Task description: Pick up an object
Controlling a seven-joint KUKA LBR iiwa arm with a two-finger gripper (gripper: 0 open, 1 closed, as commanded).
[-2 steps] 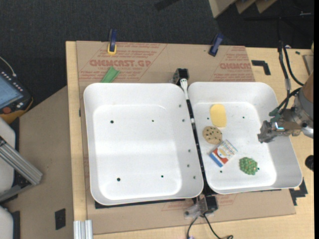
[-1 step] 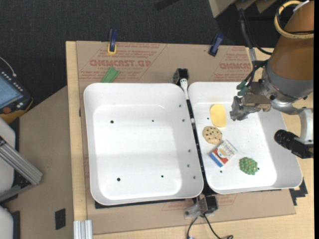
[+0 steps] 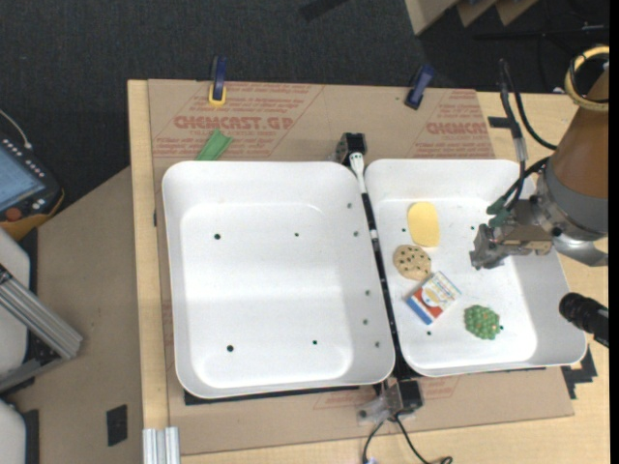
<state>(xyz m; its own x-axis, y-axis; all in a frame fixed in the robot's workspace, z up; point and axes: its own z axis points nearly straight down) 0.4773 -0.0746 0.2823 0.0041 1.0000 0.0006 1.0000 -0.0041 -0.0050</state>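
Note:
The right bin (image 3: 542,351) holds a pale yellow oval piece (image 3: 423,223), a round cookie with dark chips (image 3: 412,261), a small white, red and blue packet (image 3: 431,298) and a green bumpy ball (image 3: 482,321). My gripper (image 3: 486,254) hangs over the right bin's middle right, to the right of the cookie and above the green ball. Nothing shows between its fingers. The arm's grey and orange wrist reaches in from the right edge.
The left bin (image 3: 193,196) sits beside the right one on a cardboard sheet. A green strip (image 3: 214,145) lies on the cardboard behind the left bin. Blue clamps (image 3: 218,77) hold the sheet at the back. Cables run along the right side.

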